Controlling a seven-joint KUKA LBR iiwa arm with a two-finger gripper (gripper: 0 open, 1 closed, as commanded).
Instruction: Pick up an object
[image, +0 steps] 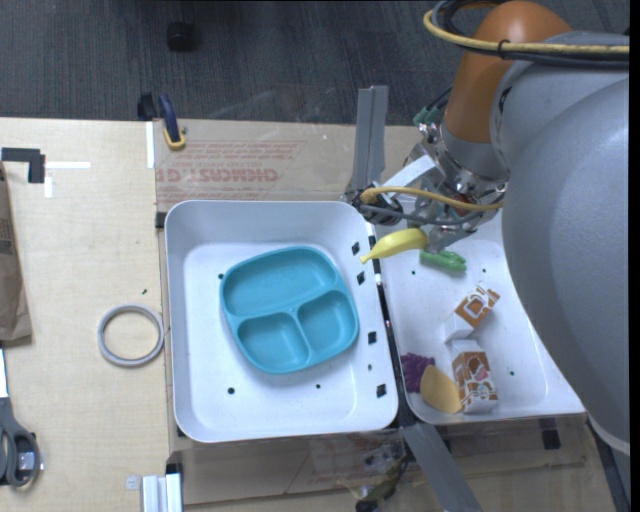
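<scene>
Robot gripper, grip state impossible to tell, sits over a yellow banana at the right bin's eleven o'clock corner

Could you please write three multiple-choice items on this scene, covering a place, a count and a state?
1. Where does the blue divided tray lie?
A. In the left bin
B. In the right bin
C. On the bare bench

2. How many compartments does the tray have?
A. Two
B. Three
C. Five

3. How does the yellow banana lie?
A. Inside the tray
B. Across the rims where the two bins meet
C. On the cardboard

Answers:
1. A, since the tray rests on the floor of the left bin.
2. B, one large section and two smaller ones.
3. B, it bridges the left bin and the right bin, beside the green object.
</scene>
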